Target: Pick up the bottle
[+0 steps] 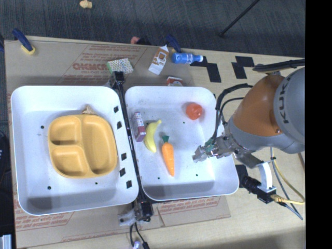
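Note:
A small blue bottle [185, 58] lies on its side on the bench, beyond the far rim of the right bin [207, 185]. My gripper [202, 153] hangs low over the right part of the right bin, right of the carrot and well in front of the bottle. Nothing shows at its tip. The arm's orange band [257, 113] sits above the bin's right rim.
The right bin holds a red tomato [194, 110], a banana [151, 135], a carrot [168, 158] and a small purple box [139, 126]. A yellow divided plate [83, 144] lies in the left bin [26, 191]. Small cartons [158, 60] lie near the bottle.

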Motion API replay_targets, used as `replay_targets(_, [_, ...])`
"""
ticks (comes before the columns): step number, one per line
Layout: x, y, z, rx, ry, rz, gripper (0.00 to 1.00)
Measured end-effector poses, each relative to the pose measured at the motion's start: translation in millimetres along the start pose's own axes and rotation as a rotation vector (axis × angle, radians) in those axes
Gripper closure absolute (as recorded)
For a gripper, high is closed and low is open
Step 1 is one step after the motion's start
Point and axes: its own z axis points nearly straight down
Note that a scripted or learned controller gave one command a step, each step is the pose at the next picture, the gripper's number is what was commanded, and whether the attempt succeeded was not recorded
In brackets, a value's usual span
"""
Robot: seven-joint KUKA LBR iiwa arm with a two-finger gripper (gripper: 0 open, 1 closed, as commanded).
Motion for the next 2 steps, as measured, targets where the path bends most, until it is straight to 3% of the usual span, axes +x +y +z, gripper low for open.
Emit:
replay_targets(1, [-28.6, -4.6, -28.9, -0.001, -0.002, 0.189, 1.0])
replay_targets(2, [16.1, 2.1, -9.3, 0.0, 0.0, 0.028, 1.0])
